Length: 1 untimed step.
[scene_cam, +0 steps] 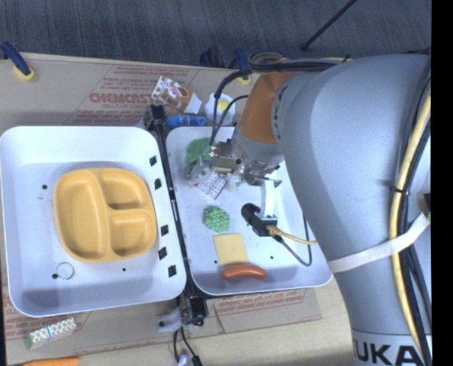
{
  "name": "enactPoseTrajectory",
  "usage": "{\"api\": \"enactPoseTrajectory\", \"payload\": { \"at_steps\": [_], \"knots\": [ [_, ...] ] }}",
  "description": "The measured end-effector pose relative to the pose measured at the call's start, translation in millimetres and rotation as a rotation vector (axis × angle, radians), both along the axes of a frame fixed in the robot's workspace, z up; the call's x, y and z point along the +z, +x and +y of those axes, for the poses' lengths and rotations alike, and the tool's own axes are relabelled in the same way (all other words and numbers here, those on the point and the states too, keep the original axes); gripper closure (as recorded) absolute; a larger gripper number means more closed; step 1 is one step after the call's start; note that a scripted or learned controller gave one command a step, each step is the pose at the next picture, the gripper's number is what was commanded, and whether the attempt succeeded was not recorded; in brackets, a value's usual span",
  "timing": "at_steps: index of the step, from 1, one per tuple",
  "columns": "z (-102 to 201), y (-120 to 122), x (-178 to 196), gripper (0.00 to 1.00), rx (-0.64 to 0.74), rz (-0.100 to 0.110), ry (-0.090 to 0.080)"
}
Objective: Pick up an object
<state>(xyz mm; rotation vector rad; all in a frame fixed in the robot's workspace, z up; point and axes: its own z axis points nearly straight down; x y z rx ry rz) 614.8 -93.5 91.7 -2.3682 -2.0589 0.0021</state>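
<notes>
Partly hidden beneath the gripper (225, 161), a patterned packet (210, 184) and green item (196, 151) lie far in the right bin (310, 277); grip state indiscernible. Nearer: green ball (216, 219), cheese slice (230, 248), sausage (244, 273). Left bin (13, 204): yellow divided tray (104, 212).

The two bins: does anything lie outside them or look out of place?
Yes. A small printed packet lies on the cardboard above the bins, and another wrapped packet lies below the left bin. The yellow divided tray sits slightly askew. In the right bin, nothing looks spilled.
</notes>
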Motion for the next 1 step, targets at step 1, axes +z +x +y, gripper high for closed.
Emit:
{"api": "enactPoseTrajectory", "payload": {
  "at_steps": [1],
  "knots": [
    [1.1, -45.3, -0.5, 0.00, 0.039, 0.001, 0.001]
  ]
}}
